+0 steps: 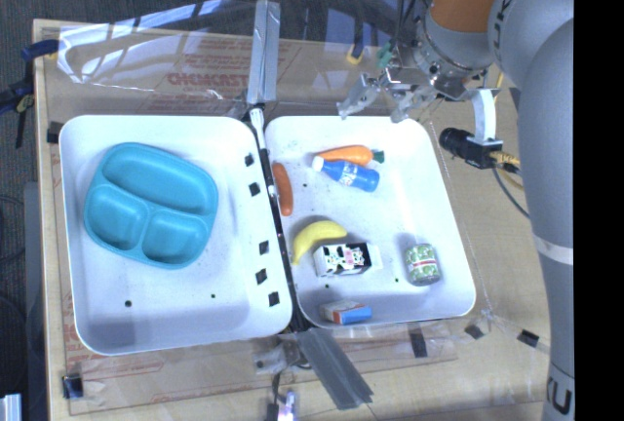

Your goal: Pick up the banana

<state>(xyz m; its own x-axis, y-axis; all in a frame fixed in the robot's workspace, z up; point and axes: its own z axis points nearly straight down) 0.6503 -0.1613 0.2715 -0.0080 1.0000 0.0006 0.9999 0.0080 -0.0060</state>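
At the far rim of the right bin (pixel 450 214), gripper (pixel 382 97) hovering with jaws spread, nothing between them. Well apart toward the near left, banana (pixel 317 236) lying flat, touching the cow-print carton (pixel 342 259). Best approached from the banana's far, open side, closing across its narrow width and clear of the carton.

You see 2 bins: the tray (pixel 151 205) lies in the left bin (pixel 78 312); in the right bin (pixel 444 214), the banana (pixel 317 238) touches the carton (pixel 343 259), frame centre.

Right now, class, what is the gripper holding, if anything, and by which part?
Nothing. The gripper hangs open above the right bin's far rim, with nothing between its fingers. The banana lies untouched in that bin.
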